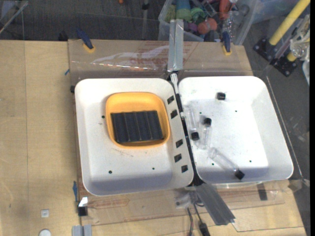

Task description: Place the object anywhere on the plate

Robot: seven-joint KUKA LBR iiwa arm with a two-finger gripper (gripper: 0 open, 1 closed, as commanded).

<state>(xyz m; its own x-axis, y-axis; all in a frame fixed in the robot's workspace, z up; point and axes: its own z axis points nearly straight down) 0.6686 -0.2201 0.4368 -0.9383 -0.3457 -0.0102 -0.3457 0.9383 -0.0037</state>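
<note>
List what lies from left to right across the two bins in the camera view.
Left bin's outer wall → orange plate holding a dark ridged block → divider between the bins → clear tubes with black caps → right bin's outer wall.

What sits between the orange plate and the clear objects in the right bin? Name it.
In the camera view, the raised divider where the two bins meet, with a row of small black tabs, lies between the plate and the clear objects.
</note>
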